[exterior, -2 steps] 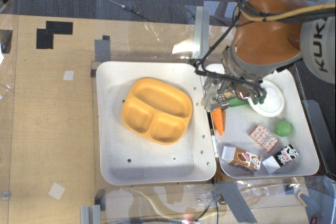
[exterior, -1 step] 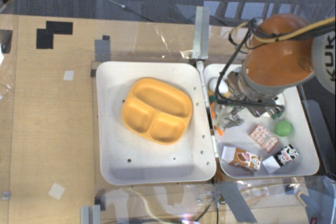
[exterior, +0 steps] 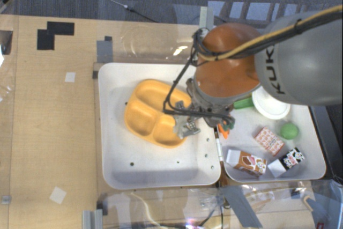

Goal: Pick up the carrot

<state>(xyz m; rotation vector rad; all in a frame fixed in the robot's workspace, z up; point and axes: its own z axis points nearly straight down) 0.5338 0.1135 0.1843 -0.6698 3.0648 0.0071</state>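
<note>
A small orange piece that looks like the carrot peeks out from under the arm's wrist, at the left edge of the right bin. Most of it is hidden by the arm. My gripper hangs low in the left bin, at the right rim of a yellow divided plate. It is a short way left of the orange piece, and I see nothing held in it. The orange wrist band and grey arm cover the middle of the view.
The right bin holds a white round dish, a green piece poking from under the arm, a green ball, a pink box, a brown carton and a black-and-white carton.
</note>
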